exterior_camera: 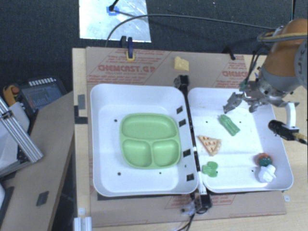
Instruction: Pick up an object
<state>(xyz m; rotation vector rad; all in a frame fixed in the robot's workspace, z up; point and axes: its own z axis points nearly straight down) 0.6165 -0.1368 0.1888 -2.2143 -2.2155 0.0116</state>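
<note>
Hovering above the right shallow white plastic bin [276,143], the grey two-finger gripper [243,103] is held with fingers spread and empty, apparently poised over the small green ridged plastic piece [229,125] lying just below.

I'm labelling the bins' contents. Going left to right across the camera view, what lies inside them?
Green divided plate → small green leafy piece → pizza-slice toy → green oblong toy → white and orange-topped toy.
</note>
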